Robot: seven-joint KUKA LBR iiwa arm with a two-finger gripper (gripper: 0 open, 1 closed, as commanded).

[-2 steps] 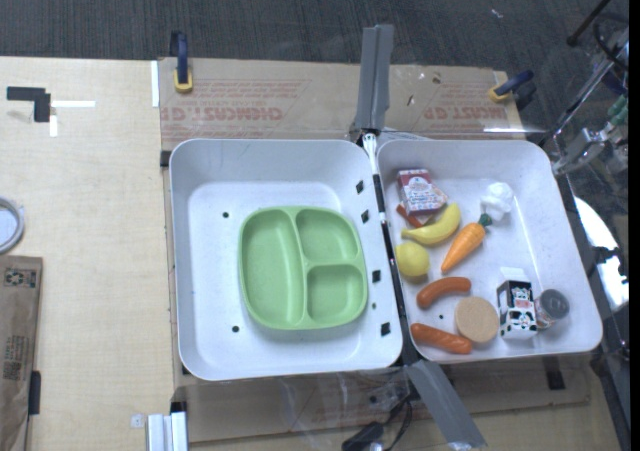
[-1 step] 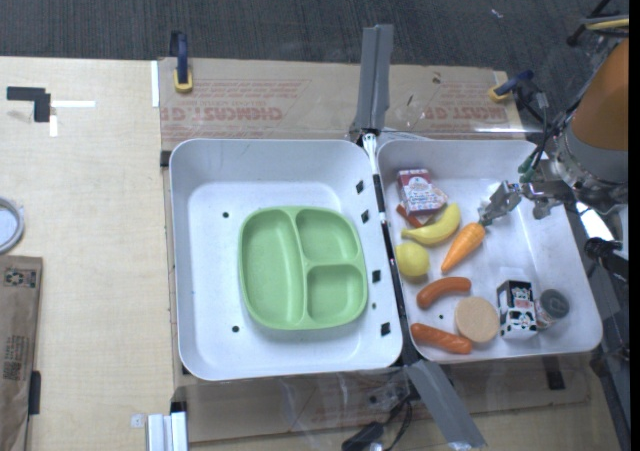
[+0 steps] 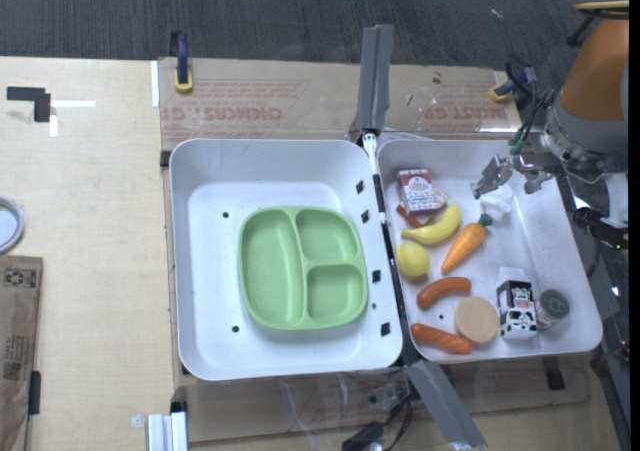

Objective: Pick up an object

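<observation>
While the arm hangs over the far right corner of the right bin [image 3: 560, 334], no object has been lifted yet, and several things could spoil the pick. Most of the toys lie crowded just right of the divider between the bins: a red snack packet [image 3: 420, 191], a banana [image 3: 433, 227] touching it on the near side, a lemon [image 3: 412, 260], a carrot [image 3: 462, 247], a sausage [image 3: 443, 289], a second orange sausage-like piece [image 3: 440, 338], a round tan disc [image 3: 477, 319], a small cow-print carton [image 3: 517, 309] and a grey cap [image 3: 553, 306]. A descent into that cluster would likely nudge a neighbour, or catch two pieces at once. The rounded banana, lemon and sausage look apt to roll or squirt out of a pinch. A grab close to the bin wall may strike the rim instead.

The gripper [image 3: 510, 174] sits above bare white floor, beyond the carrot's leafy end and right of the packet. Its metal parts are small and blurred against the bin, so I cannot tell how far apart the jaws stand. Nothing is visibly held between them, and they seem to touch no toy. The green divided plate [image 3: 303, 267] lies alone in the left bin [image 3: 200, 239], well apart from the gripper.
</observation>
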